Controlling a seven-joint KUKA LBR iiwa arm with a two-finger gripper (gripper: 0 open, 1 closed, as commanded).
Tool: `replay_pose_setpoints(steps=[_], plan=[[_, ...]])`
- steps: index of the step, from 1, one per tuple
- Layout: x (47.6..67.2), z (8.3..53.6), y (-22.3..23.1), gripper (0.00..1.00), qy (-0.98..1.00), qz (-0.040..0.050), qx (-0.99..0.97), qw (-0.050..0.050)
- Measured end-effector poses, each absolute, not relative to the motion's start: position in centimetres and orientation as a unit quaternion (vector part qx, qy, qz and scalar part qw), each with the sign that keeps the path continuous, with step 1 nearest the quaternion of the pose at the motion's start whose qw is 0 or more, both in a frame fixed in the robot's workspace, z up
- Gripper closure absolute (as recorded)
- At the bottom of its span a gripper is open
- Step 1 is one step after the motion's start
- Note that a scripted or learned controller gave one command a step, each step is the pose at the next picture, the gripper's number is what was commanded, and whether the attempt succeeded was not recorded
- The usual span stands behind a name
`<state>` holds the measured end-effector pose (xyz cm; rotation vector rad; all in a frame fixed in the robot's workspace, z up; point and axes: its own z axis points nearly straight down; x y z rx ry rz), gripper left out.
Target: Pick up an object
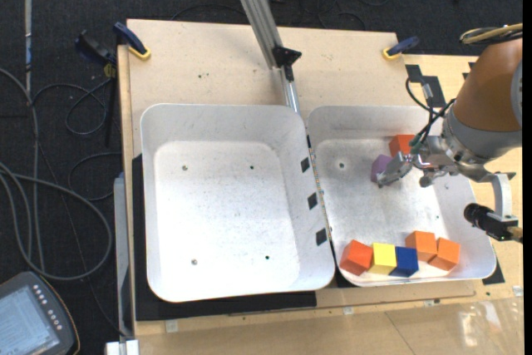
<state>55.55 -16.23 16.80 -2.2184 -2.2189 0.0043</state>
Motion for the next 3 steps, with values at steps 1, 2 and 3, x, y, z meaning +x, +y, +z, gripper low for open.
replay_pose_setpoints(steps=[1,2,3], plan=[[55.2,12.3,-15.7,0.00,-0.707,0.0013,-0.707,0.002],[55.4,13.7,-15.8,1.00,-0.707,-0.0003,-0.707,-0.001],[55.1,19.1,-16.8,1.00,-0.706,-0.0012,-0.708,-0.003]])
